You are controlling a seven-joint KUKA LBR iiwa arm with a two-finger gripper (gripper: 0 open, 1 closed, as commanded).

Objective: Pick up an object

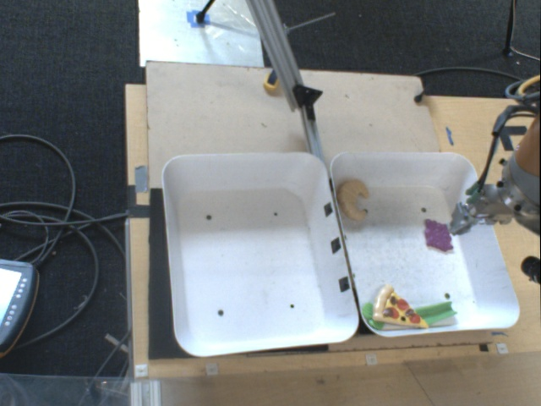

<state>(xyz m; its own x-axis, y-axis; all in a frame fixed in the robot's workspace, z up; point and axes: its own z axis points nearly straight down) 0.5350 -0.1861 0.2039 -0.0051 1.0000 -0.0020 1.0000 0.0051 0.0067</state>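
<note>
Objects number four: croissant (352,200), grapes (438,235), pizza slice (397,309), green pod (438,313).

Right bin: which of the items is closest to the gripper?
The purple piece, just left of the gripper near the bin's right wall. The tan croissant-shaped item sits by the left wall, the pizza slice and green piece at the front edge.
</note>
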